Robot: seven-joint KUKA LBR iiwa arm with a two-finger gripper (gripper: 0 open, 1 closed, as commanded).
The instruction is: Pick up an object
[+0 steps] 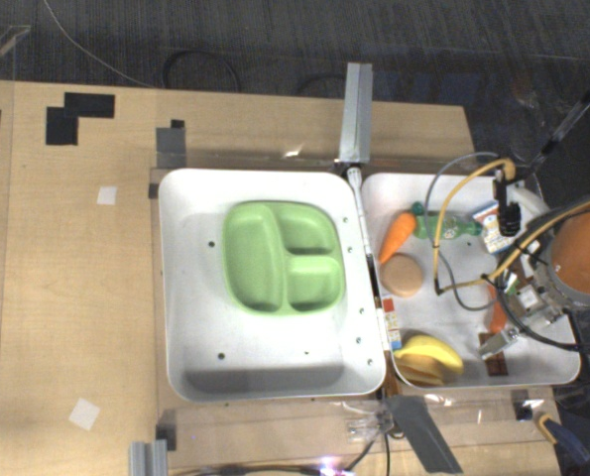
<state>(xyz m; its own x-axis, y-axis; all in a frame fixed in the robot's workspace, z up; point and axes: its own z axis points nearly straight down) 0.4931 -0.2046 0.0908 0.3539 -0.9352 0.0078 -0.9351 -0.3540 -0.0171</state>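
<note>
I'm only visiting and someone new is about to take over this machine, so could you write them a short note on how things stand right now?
Gripper: low over the right white bin, near its front right corner; whether its fingers are open or shut cannot be told, and nothing shows between them.
Right bin: orange carrot, round tan bun-like object, yellow banana, green bottle lying flat.
Left white bin: green divided plastic tray.
Done: nothing visibly picked up.
Left: grasp one object and lift it.

Even overhead light, soft shadows — glare on the left bin [190, 266], slightly grainy.
</note>
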